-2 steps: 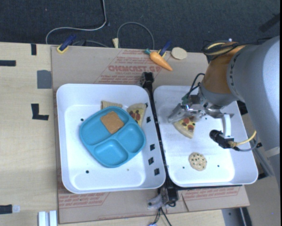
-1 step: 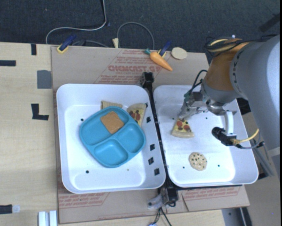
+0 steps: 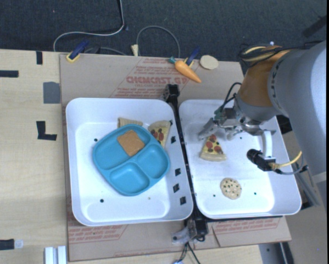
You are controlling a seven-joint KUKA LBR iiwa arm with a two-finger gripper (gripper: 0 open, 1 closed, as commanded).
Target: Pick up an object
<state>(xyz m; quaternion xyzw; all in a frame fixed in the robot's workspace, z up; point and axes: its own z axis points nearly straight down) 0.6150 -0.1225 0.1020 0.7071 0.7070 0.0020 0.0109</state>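
In the right bin lie a toy pizza slice and a round cookie. My gripper hangs over the bin's far part, just above the pizza slice's far end, and its fingers stand spread with nothing between them. In the left bin a blue divided plate carries a brown toast square. A second pizza slice and a tan piece lie at the plate's far edge.
A toy carrot and a pale round disc lie on the cardboard behind the bins. A black divider runs between the bins. The grey arm with its orange band overhangs the right bin's right side. Cables trail at the back.
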